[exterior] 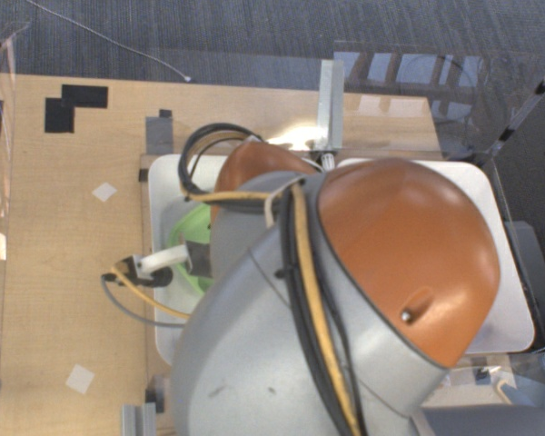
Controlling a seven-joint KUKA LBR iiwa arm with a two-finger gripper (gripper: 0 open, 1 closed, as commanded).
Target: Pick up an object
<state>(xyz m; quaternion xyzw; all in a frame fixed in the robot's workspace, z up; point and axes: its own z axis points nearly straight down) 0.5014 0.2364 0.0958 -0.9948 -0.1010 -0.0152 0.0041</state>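
Note:
The arm [345, 280] fills most of the view, its grey body and orange bands covering both bins. It reaches down into the left bin [161, 189]. A bright green object [189, 228] shows beside the wrist in that bin, partly hidden by the arm. The gripper itself is under the arm, so what lies at its tip is hidden.
The right bin [513, 271] shows as a white strip past the orange band. Black and yellow cables [136, 284] loop out over the left bin's rim onto the wooden bench [64, 243]. A metal post [331, 107] stands behind the bins.

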